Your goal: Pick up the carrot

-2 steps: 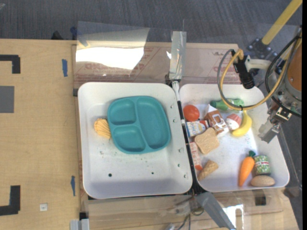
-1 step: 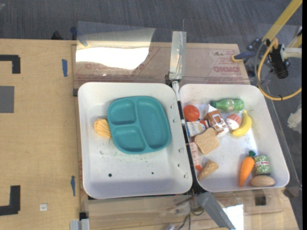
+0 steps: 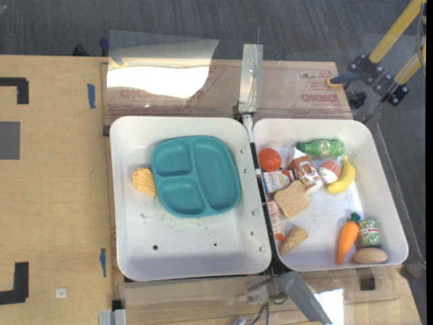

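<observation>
The carrot (image 3: 348, 239) is orange with a green top and lies near the front right corner of the right bin (image 3: 384, 175), its tip pointing toward the front edge. A small green can (image 3: 369, 233) touches its right side, and a brown potato-like piece (image 3: 370, 255) lies just in front of that can.
The right bin also holds a green bottle (image 3: 321, 147), a tomato (image 3: 269, 158), a banana (image 3: 343, 175), a bread slice (image 3: 291, 200), small cartons (image 3: 306, 172) and a tan piece (image 3: 293, 239). The left bin (image 3: 128, 242) holds a teal divided plate (image 3: 196, 175) and a yellow shell-shaped piece (image 3: 144, 180).
</observation>
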`<move>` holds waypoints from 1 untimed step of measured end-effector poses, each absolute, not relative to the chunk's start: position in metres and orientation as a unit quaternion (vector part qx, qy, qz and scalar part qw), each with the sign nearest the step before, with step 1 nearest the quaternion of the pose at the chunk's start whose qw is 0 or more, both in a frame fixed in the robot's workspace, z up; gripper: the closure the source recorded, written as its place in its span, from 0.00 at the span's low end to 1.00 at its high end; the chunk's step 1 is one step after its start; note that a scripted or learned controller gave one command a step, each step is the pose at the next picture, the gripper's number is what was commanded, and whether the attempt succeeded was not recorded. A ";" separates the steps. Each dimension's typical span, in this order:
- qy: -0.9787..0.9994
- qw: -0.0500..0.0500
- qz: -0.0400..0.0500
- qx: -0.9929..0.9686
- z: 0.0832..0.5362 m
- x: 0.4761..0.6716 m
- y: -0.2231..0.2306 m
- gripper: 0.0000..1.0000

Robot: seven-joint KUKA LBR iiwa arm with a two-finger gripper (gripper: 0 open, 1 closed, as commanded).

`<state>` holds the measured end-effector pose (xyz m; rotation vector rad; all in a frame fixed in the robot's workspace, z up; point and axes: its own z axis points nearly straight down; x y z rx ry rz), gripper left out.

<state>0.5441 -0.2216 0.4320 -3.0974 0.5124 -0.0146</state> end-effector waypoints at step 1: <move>0.111 0.005 0.003 -0.994 0.328 0.548 -0.221 1.00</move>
